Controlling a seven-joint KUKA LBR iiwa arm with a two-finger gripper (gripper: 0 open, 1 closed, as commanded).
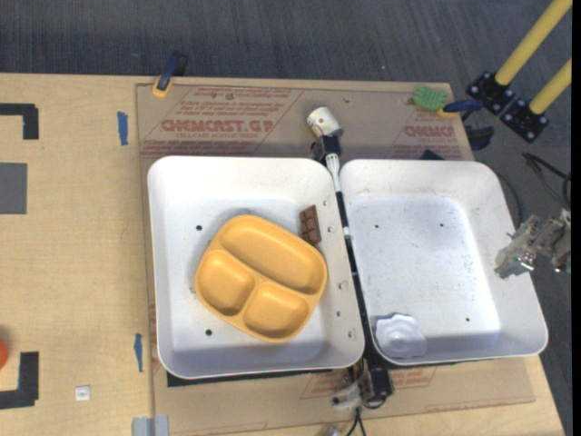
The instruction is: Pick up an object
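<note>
board (227, 116) behind bins | red print "CHEMCAST GP" | right-side repeat partly hidden

Yellow divided tray (261, 276) sitting tilted in left bin (172, 243), small brown block (310, 224) lying at its upper right. Clear lid-like piece (400, 335) resting in right bin (481, 198), near front wall. Gripper (519, 258) hanging over right bin's right rim.
</note>
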